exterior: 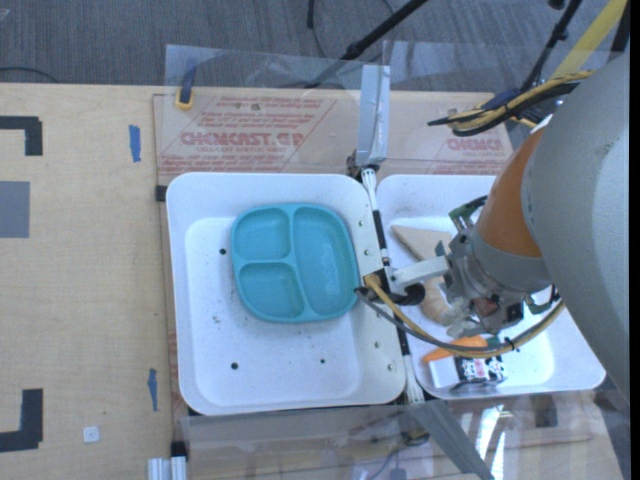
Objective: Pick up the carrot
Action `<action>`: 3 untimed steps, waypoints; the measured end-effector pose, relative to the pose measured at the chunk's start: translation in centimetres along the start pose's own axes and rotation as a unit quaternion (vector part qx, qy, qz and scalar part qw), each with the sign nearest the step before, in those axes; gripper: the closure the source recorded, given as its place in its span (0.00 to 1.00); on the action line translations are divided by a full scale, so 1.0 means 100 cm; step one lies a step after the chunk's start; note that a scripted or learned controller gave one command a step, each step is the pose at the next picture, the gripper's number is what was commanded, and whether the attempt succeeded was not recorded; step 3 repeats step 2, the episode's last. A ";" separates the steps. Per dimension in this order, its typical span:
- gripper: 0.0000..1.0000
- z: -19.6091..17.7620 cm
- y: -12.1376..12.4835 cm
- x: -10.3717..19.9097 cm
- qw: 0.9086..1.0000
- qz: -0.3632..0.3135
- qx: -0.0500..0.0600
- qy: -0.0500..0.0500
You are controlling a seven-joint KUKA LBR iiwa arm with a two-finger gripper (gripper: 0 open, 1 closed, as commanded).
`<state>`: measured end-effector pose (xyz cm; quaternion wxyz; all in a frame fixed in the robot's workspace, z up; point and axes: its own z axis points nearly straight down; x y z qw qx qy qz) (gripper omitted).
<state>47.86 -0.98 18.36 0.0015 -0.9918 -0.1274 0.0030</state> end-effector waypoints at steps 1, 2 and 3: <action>1.00 0.000 0.030 -0.008 1.000 0.026 0.000 0.000; 1.00 0.000 0.012 -0.003 1.000 0.026 0.000 0.000; 1.00 0.000 0.012 -0.003 1.000 0.026 0.000 0.000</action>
